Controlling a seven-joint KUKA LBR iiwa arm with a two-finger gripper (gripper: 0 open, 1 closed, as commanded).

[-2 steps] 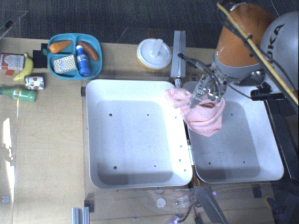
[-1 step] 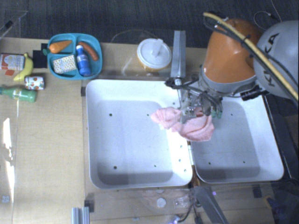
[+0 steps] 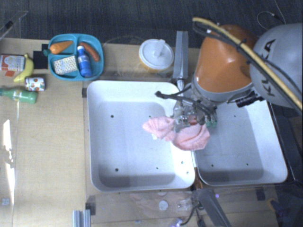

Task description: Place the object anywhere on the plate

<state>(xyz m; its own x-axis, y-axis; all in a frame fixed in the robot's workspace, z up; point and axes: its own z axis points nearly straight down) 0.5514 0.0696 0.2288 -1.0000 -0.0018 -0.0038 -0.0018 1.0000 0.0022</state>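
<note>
A crumpled pink cloth [image 3: 177, 132] lies across the wall between the two bins, with one end in the left bin and the bulk over the inner edge of the right bin. My gripper [image 3: 190, 118] hangs directly over the cloth's upper right part and touches or nearly touches it, with the orange wrist band above hiding much of it. The blue sectioned plate [image 3: 97, 56] sits on the bench at the far left, beyond the left bin's back corner. It carries a toy carrot, a sausage, a blue bottle and a patterned piece.
The left bin [image 3: 118, 155] and right bin [image 3: 246, 164] stand side by side. A white lidded cup [image 3: 156, 54] is behind the left bin. A banana, a small box, a can and a green bottle [image 3: 19, 95] lie at the bench's far left.
</note>
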